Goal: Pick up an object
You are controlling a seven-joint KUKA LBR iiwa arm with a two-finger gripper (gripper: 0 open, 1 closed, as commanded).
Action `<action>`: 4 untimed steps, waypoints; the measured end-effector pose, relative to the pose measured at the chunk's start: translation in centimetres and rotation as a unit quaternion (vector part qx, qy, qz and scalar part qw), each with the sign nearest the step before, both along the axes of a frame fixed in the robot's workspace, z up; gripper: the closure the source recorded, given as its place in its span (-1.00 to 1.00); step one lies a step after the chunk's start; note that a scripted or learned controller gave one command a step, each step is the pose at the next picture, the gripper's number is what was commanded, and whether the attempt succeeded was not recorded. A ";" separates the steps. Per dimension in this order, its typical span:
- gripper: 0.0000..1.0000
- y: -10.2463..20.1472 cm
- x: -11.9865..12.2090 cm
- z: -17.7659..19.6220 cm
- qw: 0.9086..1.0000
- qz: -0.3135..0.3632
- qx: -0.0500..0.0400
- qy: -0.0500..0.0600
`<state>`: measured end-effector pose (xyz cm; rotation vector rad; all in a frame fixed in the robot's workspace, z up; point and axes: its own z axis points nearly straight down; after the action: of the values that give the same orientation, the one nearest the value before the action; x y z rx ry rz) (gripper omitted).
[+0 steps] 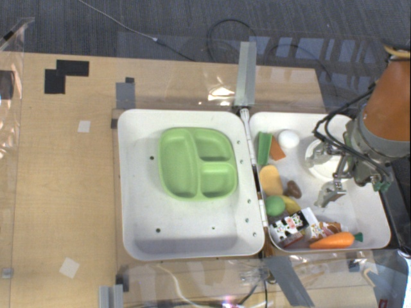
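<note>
Gripper (329, 193) is being poised, grip undiscernible, over the right bin (379, 220); descent onto the carrot (331, 240) is being called for.

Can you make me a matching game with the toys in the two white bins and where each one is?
Things:
1. green plastic divided plate
2. orange toy carrot with a green top
3. white round egg-like ball
4. small brown oval piece

Places:
A. near the far edge of the right bin
B. middle of the left bin
C. near edge of the right bin
D. middle of the right bin, beside a yellow toy

Pairs: 1-B, 2-C, 3-A, 4-D
</note>
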<state>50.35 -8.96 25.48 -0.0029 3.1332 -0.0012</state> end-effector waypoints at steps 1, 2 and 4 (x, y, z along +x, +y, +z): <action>-1.00 0.6 1.8 -10.6 1.000 -0.005 0.000 -0.002; -1.00 -5.1 7.5 -14.0 0.997 0.075 -0.001 0.000; -1.00 -0.5 2.3 -16.3 0.999 0.045 -0.001 -0.006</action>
<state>52.60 -9.42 9.21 -0.1443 3.1181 -0.0042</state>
